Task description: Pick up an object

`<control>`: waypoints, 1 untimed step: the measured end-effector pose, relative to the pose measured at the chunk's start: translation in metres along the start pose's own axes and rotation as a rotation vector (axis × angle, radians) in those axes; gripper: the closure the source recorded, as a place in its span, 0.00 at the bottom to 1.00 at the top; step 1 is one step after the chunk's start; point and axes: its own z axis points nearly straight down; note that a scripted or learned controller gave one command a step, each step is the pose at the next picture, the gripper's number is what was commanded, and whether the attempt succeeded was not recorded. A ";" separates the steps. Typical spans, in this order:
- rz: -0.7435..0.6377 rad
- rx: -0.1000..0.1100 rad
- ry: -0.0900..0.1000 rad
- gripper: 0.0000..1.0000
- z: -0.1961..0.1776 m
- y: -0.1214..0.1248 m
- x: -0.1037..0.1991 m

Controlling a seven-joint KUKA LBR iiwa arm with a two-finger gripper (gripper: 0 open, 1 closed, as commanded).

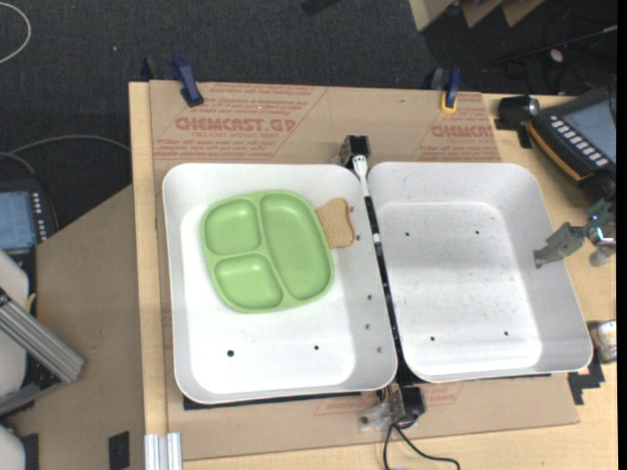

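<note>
A: Camera view, left bin [196, 360]. Contents?

B: A green divided plate [266, 251] with three compartments lies flat in the upper half of the bin. A tan, cork-like piece [336, 223] sits at the plate's upper right edge, touching or slightly overlapping the rim, near the divider between the bins.

A: Right bin [470, 351]?

B: White floor with faint dark specks. The claw [568, 243] is at the bin's right rim, grey, low over the edge, reaching in from the right.

A: Claw state?

B: Cannot tell whether it is open or closed; the end is small and blurred. Nothing visible in it. It is well apart from the plate and the tan piece.

A: Bench [245, 116]?

B: Cardboard-brown sheet with red lettering, under both bins.
</note>
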 end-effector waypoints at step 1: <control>-0.001 -0.022 -0.010 0.00 -0.285 -0.010 -0.008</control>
